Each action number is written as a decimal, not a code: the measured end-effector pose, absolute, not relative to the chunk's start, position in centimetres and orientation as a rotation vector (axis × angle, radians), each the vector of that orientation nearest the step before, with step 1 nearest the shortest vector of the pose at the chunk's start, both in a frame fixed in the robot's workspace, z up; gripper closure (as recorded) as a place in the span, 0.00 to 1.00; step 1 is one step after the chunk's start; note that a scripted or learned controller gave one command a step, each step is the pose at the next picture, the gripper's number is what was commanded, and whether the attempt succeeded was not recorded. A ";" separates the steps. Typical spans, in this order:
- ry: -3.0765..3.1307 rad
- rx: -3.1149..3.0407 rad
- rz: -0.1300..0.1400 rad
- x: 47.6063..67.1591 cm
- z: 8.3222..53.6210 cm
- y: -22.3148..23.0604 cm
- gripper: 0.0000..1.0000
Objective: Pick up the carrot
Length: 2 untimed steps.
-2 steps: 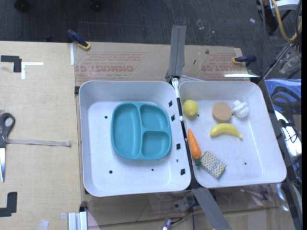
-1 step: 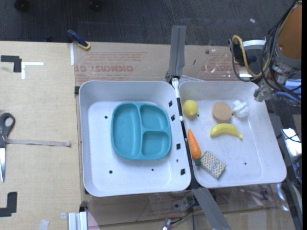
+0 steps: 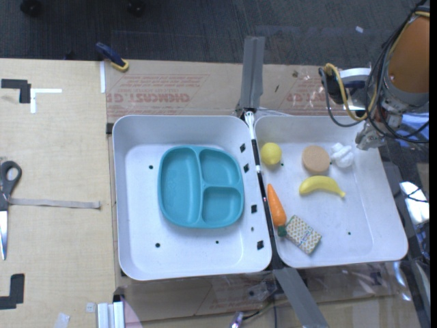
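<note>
Orange carrot (image 3: 276, 206), cardboard (image 3: 164, 87) lettering mirrored, unreadable

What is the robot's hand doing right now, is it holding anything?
Hand: at the right bin's far right edge, away from the small orange toy carrot; open or closed cannot be told.

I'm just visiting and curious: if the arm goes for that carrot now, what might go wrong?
1. The carrot lies tight against the right bin's left wall, so a finger may hit the wall instead of sliding beside it.
2. The cracker-like block sits right at the carrot's lower end and could get nudged or grabbed.
3. The gripper is across the bin; its path passes near the banana.
</note>
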<state>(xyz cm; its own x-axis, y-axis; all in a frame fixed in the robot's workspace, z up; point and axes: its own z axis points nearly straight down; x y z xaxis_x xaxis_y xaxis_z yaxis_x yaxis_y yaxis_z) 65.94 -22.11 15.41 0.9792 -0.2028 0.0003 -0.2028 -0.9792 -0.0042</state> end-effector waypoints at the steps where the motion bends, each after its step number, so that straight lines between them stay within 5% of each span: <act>1: 0.554 -3.087 0.000 55.6 16.2 -22.1 1.00; 2: 0.363 -3.115 0.001 58.5 11.2 -18.9 1.00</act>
<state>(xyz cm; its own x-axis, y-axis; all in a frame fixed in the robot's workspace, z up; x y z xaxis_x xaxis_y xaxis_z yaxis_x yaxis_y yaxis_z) 58.50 -18.93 11.18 0.9732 -0.2298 -0.0013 -0.2298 -0.9732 -0.0051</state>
